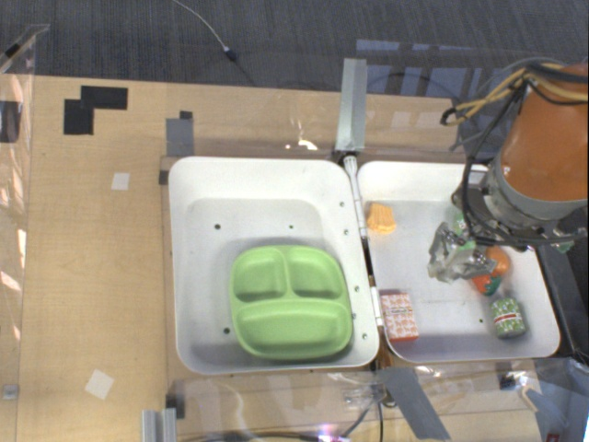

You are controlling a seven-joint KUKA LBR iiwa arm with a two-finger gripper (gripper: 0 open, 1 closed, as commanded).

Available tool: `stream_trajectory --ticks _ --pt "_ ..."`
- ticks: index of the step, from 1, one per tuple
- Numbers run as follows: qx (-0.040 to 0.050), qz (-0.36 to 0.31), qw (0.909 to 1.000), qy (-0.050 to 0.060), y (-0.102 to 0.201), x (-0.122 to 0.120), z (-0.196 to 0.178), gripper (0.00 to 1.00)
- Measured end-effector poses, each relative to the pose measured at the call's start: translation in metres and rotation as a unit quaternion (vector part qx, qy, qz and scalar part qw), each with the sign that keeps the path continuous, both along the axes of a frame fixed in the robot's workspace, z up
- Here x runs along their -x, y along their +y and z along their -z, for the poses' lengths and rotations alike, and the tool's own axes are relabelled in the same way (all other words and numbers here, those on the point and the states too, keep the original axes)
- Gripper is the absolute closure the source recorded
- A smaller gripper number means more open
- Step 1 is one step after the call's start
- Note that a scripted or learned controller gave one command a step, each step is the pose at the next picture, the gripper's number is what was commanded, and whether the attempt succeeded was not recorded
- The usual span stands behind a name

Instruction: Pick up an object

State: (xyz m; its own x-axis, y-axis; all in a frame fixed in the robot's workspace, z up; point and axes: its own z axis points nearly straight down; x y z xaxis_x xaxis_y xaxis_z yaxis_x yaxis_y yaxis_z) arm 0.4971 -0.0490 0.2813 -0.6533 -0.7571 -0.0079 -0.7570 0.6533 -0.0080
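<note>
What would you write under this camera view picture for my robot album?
Robot gripper hovers in the right bin near an orange toy; a green tray fills the left bin.

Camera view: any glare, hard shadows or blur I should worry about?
Camera view: lighting is even, with a soft shadow beside the green tray in the left bin. Glare streaks show on the clear panels at the bench's left edge and bottom, plus a bright spot near the metal divider. The end effector looks slightly soft; the small items in the right bin are low-detail.
</note>
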Motion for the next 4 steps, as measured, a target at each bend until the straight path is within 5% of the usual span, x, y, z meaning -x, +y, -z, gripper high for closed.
stream_trajectory --ticks 1,2,3,4 --pt "-0.0003 -0.130 0.9915 0.003 0.081 -0.023 0.054 1.00" --pt "0.0024 -0.339 0.9407 0.002 0.061 0.009 0.051 1.00" --pt "0.0001 -0.195 0.9807 0.003 0.108 0.009 0.048 1.00" --pt "0.0027 -0.502 0.8650 0.002 0.118 0.010 0.069 1.00"
